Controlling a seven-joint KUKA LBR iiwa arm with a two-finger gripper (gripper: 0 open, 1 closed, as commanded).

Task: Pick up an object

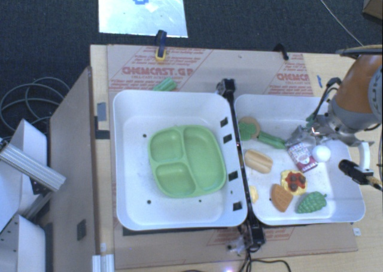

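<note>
— So, what was in the right bin (358, 210) when you looked?

— Lots of toy food. There was a hot dog bun (258, 161), a green leafy bunch (312, 202), a slice of pizza (293, 180), a brown wedge (281, 196), a white ball (322, 153) and a small packet (302, 155) with red on it. The packet lay near the middle of that bin, touching the white ball.

— Which one would the robot go for?

— I guessed the packet or the ball, because the hand (312, 134) was just above them. The packet looked light and crinkly, so it might bend or slip. I thought a pinch across its flat middle would work best. The ball looked smooth and round, so it could roll away.

— How was the arm standing?

— It came in from the right side, over the far corner of the right bin. The orange band (361, 85) was up high, and the grey wrist pointed down toward the food.

— Was the hand open or closed?

— I could not tell. It was too small and too dark to see. I did not see anything held in it.

— And the left bin (128, 145)?

— A green tray (185, 161) with three parts sat in it, well apart from the hand.
</note>
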